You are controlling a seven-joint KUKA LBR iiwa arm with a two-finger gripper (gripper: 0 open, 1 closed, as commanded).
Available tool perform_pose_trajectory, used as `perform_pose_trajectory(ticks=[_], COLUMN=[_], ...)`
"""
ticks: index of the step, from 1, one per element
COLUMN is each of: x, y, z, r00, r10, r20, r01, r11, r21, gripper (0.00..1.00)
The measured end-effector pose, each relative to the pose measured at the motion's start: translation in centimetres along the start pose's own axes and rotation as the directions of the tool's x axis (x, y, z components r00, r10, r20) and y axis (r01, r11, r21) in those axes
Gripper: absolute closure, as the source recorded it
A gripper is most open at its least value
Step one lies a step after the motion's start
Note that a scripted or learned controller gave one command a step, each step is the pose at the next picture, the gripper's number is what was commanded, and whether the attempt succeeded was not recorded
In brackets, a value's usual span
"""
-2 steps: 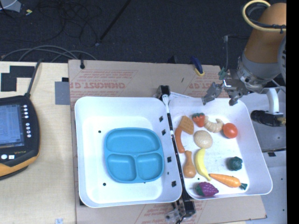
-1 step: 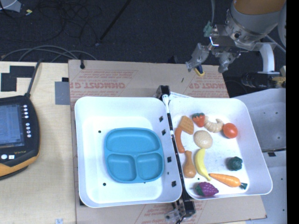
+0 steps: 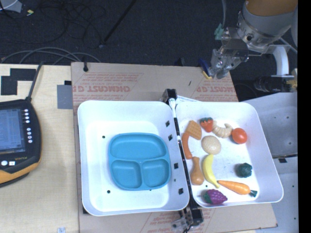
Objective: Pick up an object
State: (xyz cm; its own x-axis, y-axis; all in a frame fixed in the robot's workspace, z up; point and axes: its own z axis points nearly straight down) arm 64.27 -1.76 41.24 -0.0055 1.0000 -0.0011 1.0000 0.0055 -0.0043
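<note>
The gripper (image 3: 219, 68) is hanging above the bench (image 3: 146, 84), beyond the right bin (image 3: 265, 125); its opening is unclear.

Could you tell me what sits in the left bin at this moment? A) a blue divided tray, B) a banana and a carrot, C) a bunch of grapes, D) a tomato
A: the blue divided tray lies alone in the left bin, while the banana, carrot, grapes and tomato all lie in the right bin.
</note>
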Motion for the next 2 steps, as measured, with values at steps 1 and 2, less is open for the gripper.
perform_pose_trajectory(ticks=[1,2], x=[4.9,13.1], y=[-2.2,-7.5], z=[8.7,-0.2], r00=[1.0,1.0], r10=[0.001,-0.003], r20=[-0.002,-0.004], r01=[-0.001,0.003], r11=[1.0,1.0], r21=[0.009,-0.007], gripper=[1.0,1.0])
